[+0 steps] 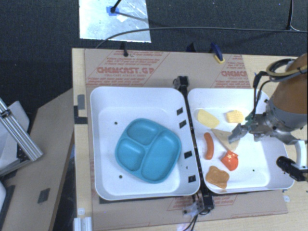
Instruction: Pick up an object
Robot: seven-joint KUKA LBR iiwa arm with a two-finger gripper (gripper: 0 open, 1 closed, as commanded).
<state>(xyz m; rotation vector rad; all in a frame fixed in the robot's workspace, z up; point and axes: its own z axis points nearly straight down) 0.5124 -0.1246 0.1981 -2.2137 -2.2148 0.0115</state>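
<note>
The right bin [260, 174] holds several toy foods. A pale yellow oval piece [208, 118] and a yellow ridged piece [235, 115] lie at the back. In the middle are a red-orange sausage [209, 145] and a beige wedge [221, 136]. A red piece [230, 160] and an orange-brown piece [217, 177] sit near the front. My gripper [235, 134] hangs low over the middle of this bin, at the right end of the beige wedge and just above the red piece. Nothing is visibly held in it.
The left bin [108, 102] holds a blue divided plate [148, 149]. The black divider [187, 129] runs between the bins. The arm's orange band [291, 97] and grey wrist cover the right bin's right side. Cables [260, 83] loop beside the wrist.
</note>
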